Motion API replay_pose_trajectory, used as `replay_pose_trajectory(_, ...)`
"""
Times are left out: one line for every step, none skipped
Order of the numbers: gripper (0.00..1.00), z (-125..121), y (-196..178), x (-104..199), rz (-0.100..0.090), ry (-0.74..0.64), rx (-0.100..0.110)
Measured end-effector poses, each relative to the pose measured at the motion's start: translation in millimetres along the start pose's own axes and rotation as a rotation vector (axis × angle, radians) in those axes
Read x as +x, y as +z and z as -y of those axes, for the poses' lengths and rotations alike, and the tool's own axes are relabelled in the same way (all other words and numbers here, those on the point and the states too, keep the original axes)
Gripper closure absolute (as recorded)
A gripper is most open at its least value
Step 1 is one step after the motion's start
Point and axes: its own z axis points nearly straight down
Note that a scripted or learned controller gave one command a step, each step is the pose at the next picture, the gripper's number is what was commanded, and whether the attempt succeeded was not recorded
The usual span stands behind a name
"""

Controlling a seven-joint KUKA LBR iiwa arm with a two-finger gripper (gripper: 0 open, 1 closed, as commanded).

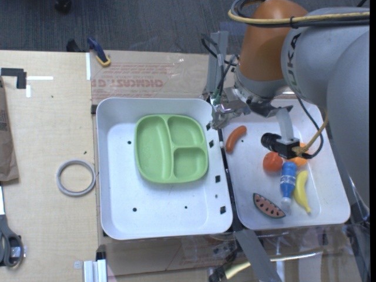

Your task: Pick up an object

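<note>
Sausage in right bin, just beside hand

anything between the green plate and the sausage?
In the camera view, the two bins' adjoining white rims run between the green plate and the sausage; otherwise bare bin floor.

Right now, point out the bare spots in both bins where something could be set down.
Left bin: bare floor in front of the green divided plate. Right bin: a patch between the sausage and watermelon slice. Crowded around the tomato, bottle and banana.
</note>
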Motion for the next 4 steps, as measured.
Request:
replay_pose_trajectory(1.0, 65.5, 29.7, -85.8, 0.0, -0.101, 0.0)
replay_pose_trajectory(1.0, 97.6, -35.4, -135.1, 0.001, -0.023, -0.001)
replay_pose_trajectory(1.0, 70.9, 128.7, -181.5, 0.0, 0.216, -0.001)
replay_pose_trajectory(0.0, 68.1, 129.4, -175.4, -0.007, 0.209, -0.003)
